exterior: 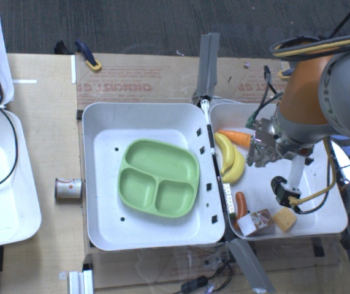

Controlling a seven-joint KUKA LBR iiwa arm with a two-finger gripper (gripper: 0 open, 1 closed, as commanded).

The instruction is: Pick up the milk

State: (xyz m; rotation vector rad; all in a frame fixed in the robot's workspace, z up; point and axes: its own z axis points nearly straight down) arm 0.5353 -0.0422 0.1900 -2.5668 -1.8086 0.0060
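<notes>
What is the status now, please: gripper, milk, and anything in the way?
Gripper over right bin, above the banana. Milk lies at bin's front, not held. Sausage touching it, cheese close beside.

The milk (255, 221) is a small carton, brown and white with a bit of red on it, looks like a chocolate milk box. It's lying tipped over on its side, not standing up, down in the near corner of the right bin (322, 225), around 7 o'clock in that bin. Its white end points toward the bin's near-left corner. Nothing is gripping it; it's just resting on the bin floor.
</notes>
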